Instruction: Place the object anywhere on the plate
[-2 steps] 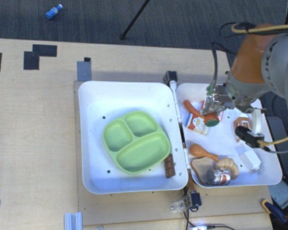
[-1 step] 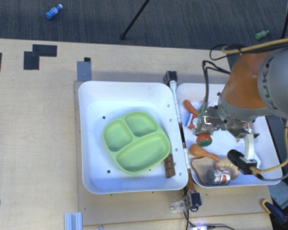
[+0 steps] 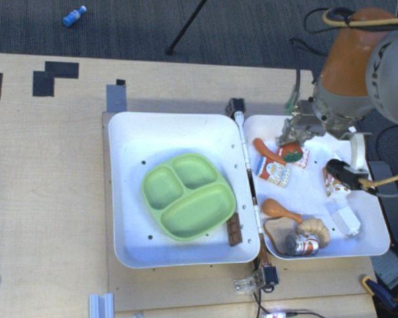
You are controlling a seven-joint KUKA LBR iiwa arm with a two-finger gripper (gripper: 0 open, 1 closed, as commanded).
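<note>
This is a robotics lab set up for testing. A pale wooden desk stands on dark grey carpet and carries two shallow white bins, the left bin and the right bin, fixed side by side. Black tape patches mark the desk top, loose cables trail at its front edge, and a grey and orange industrial arm reaches over the right bin.

The grey arm, its orange band uppermost, reaches in from the right and points its hand steeply downward.
</note>
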